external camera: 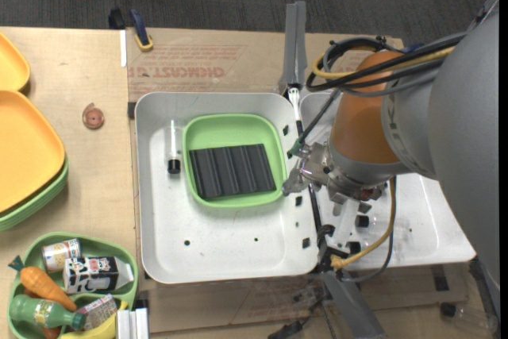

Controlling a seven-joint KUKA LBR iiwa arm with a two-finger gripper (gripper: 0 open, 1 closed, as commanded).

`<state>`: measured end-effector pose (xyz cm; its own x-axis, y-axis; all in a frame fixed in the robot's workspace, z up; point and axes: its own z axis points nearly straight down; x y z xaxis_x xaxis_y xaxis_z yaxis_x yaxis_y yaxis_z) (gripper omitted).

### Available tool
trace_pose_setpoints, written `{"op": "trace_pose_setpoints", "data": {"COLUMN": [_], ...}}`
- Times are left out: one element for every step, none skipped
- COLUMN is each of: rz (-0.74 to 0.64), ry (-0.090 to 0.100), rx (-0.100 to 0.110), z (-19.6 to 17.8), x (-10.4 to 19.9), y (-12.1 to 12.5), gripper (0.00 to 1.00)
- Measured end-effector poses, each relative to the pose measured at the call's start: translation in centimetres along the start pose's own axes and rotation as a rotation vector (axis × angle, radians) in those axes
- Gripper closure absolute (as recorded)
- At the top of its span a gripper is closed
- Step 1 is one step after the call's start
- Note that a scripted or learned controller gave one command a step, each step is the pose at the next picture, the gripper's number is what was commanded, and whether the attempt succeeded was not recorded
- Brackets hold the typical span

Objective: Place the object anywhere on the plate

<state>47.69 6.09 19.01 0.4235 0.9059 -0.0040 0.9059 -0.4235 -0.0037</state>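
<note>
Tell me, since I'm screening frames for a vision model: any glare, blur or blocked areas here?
Camera view: lighting even and soft, no harsh glare on the left bin; green plate and its dark object sharp; the arm looms large, slightly soft, covering much of the right bin.

- Green plate (235, 129) is largely covered by a dark ribbed slab (231, 171).
- Bare floor of the left bin (214, 250) is seen below the plate.
- A syringe (173, 147) lies just left of the plate.
- Right bin (429, 230) is overhung by the arm (413, 115).

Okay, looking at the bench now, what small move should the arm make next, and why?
Probably nothing more than a straight lift away. The dark ribbed object already lies flat inside the green plate in the left bin, while the arm's wrist hangs over the divide between bins.
</note>
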Motion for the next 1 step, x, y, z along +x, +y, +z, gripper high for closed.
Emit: {"op": "trace_pose_setpoints", "data": {"rz": [0.000], "ry": [0.000], "rx": [0.000], "z": [0.00], "x": [0.00], "y": [0.00], "gripper": [0.00]}}
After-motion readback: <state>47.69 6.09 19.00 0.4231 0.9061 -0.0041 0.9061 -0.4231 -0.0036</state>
